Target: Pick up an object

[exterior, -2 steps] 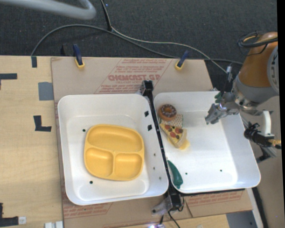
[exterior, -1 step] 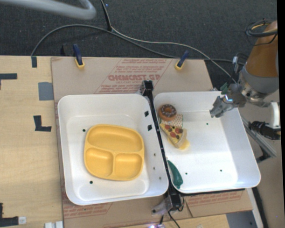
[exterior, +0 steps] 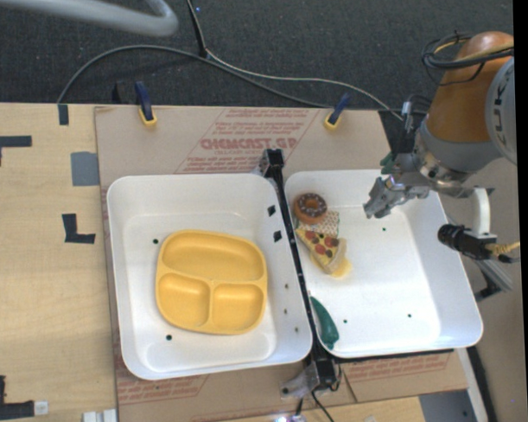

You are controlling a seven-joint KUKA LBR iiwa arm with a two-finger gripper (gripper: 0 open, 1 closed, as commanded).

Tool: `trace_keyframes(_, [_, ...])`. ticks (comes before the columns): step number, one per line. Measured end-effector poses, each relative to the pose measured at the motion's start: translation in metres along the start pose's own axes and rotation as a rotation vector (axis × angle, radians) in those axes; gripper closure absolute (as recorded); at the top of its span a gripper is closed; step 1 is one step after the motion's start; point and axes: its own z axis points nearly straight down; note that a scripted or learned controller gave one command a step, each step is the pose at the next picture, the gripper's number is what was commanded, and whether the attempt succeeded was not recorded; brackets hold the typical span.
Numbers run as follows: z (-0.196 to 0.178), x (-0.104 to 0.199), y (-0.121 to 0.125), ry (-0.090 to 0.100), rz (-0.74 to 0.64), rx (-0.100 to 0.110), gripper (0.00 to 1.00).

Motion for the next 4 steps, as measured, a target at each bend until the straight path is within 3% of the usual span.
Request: trace_keyframes(4, [-0.001, 0.216, -0.043, -0.001, 0.0, 0.002, 1.0])
